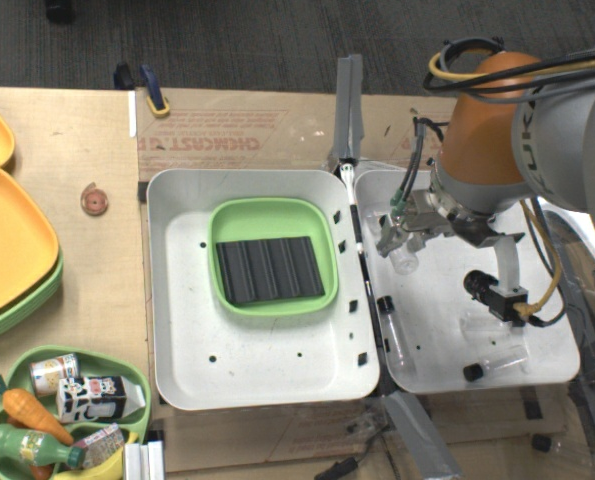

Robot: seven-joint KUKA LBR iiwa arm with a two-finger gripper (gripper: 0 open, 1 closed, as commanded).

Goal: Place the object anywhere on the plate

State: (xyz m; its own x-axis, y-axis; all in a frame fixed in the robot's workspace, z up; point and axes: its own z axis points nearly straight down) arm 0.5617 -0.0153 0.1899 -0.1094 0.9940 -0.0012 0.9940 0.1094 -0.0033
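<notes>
Gripper (397, 243) was seen over right bin (432, 353), plate (273, 218) lay to its left; grip state couldn't be told

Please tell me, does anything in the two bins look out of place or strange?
Nothing looks spilled or broken. One thing stands out: the green plate in the left bin already bears a dark ribbed slab, lying flat. The gripper is over the right bin, where clear items are hard to make out.
</notes>
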